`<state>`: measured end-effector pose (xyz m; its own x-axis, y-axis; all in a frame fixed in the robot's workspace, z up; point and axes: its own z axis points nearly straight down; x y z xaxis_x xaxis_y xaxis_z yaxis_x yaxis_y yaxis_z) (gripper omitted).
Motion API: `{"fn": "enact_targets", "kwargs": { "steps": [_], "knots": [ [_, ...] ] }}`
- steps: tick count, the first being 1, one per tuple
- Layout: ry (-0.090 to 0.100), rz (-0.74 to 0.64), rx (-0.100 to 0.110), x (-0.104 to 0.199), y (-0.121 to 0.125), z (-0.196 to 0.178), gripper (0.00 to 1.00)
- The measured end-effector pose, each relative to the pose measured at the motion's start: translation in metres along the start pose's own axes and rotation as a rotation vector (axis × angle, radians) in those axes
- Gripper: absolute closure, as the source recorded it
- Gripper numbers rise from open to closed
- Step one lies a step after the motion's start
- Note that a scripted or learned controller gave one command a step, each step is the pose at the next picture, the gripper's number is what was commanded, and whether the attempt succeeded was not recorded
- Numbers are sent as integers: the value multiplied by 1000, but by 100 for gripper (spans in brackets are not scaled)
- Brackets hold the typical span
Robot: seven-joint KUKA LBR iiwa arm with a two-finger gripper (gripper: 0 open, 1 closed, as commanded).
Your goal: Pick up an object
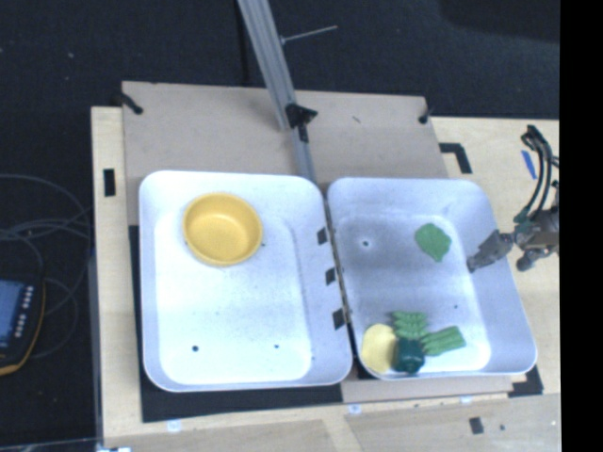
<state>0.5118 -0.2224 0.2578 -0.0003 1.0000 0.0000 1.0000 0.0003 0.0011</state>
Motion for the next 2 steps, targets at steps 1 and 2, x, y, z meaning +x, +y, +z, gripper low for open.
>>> {"fn": "enact_targets", "kwargs": {
  "steps": [1,2],
  "knots": [
    [0,1,4,4,1,43,0],
    [1,1,5,5,6,102,0]
  ]
}}
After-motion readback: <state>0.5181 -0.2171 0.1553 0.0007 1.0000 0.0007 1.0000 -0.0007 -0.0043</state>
